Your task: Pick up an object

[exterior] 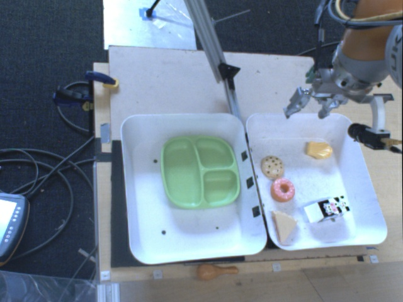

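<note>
My two-finger gripper hangs over the far rim of the right-hand shallow white bin, its metal fingers spread apart with nothing between them (so I am holding nothing at all). Above it my grey wrist rises into the orange band near the top right corner. Inside that bin the things I could pick lie well below my fingertips: a yellow-orange lumpy piece sits nearest to me toward the far side, a round tan cookie with dark chips rests close to the bin's left wall, and just beside it, toward the near side, lies a pink-frosted ring doughnut. Nearer the front edge a pale tan wedge lies in the left corner, and to its right a small white box with black and pink markings sits tilted. The left-hand shallow white bin holds a light green plastic plate with three compartments, lying flat toward the middle. A grey metal pole slants down from the top of the view to the seam between the bins. Out on the bench in front of the bins lies a small brown pear-shaped object.
</note>
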Tool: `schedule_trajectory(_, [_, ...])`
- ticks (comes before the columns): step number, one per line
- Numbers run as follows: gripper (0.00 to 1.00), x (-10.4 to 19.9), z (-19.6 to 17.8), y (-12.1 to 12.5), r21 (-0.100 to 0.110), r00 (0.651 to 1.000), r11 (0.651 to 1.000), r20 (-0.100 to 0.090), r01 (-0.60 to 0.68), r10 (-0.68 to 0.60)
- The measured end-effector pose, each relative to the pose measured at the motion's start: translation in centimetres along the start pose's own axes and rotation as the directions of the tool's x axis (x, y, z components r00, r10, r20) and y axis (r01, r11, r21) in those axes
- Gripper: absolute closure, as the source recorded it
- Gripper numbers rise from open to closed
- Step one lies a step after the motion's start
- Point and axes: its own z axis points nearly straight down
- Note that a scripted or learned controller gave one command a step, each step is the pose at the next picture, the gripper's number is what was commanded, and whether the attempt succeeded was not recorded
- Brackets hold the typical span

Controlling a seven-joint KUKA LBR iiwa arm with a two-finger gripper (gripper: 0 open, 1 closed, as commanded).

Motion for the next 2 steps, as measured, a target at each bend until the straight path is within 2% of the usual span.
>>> schedule_trajectory(1, [0.00,0.0,0.0,0.0,0.000,1.000,1.000,0.000,0.000,0.000])
schedule_trajectory(2, [0.00,-1.0,4.9,0.4,0.004,1.000,1.000,0.001,-0.007,0.007])
